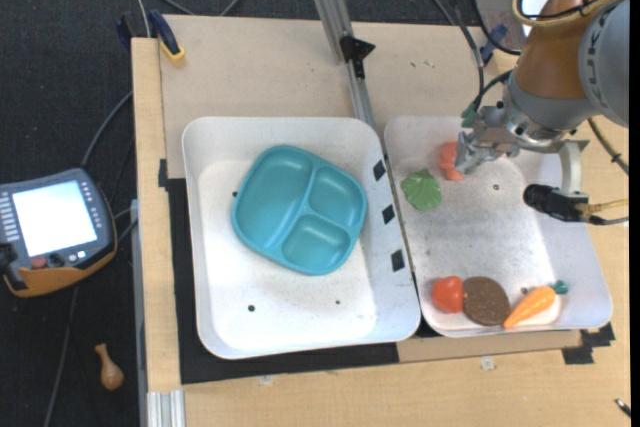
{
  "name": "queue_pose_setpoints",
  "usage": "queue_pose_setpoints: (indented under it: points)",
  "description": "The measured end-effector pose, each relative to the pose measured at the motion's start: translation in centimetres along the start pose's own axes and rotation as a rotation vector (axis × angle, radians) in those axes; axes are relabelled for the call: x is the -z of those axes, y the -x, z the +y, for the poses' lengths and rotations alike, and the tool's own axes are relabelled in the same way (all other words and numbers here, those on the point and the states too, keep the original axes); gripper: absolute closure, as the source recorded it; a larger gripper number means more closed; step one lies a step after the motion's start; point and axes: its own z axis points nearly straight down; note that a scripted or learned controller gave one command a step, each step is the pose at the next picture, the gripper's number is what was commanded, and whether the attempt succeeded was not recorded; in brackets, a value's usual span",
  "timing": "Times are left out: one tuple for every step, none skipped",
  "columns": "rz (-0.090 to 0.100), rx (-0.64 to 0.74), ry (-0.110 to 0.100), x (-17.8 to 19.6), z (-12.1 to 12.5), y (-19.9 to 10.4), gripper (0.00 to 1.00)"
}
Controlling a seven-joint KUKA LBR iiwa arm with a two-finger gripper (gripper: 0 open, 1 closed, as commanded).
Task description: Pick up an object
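Two bins: side by side on the bench [260, 55], left bin [210, 315] and right bin [590, 300], long edges touching.
Left bin content: teal divided plate [300, 208], lying flat near the bin's middle, well apart from the loose objects, probably a drop target rather than a pick target.
Right bin content, near edge: red round piece [448, 293], brown disc [485, 300] and toy carrot [532, 305], packed in a row along the near edge, touching or almost so; judged awkward to grasp singly.
Right bin content, far-left corner: green piece [422, 190] just beside the left edge, and a small orange-red object [449, 160] beyond it toward the far edge.
Task object: orange-red object, judged the current target, standing apart enough for fingers to straddle.
Gripper [468, 158]: lowered into the far-left corner of the right bin, directly against the orange-red object's right side.
Gripper state: cannot tell whether spread or clamped; no grasp confirmed.
Arm: grey with orange band, entering over the right bin's far edge.
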Motion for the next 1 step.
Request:
queue_pose_setpoints:
  points:
    - [0.000,-0.001,-0.002,5.05,-0.88,0.20,1.00]
